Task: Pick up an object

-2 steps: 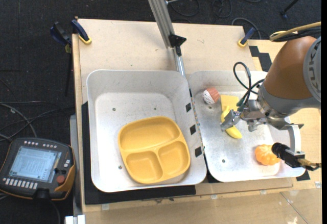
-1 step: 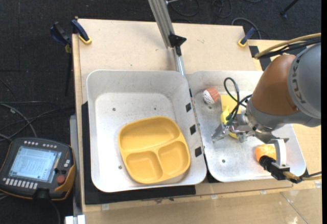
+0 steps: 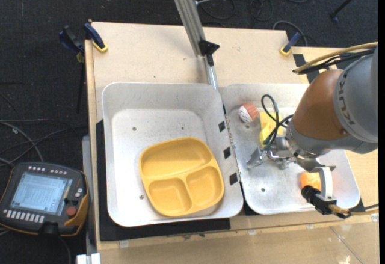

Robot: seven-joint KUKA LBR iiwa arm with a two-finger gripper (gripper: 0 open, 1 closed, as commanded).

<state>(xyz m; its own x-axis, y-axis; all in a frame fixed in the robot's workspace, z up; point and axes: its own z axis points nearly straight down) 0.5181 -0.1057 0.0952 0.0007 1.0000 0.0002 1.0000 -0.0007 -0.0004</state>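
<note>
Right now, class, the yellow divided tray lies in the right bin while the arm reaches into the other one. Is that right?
Not quite. The camera view shows the yellow divided tray in the left bin; the arm reaches into the other, right bin.

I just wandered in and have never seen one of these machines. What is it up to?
A grey robot arm with an orange band is reaching into the right-hand shallow white bin, its metal gripper low over the bin floor. Close by lie a small red and white ball-like object, a yellow object and a small orange object. I can't see anything held in the gripper. The left white bin holds a yellow plastic tray with three compartments.
</note>
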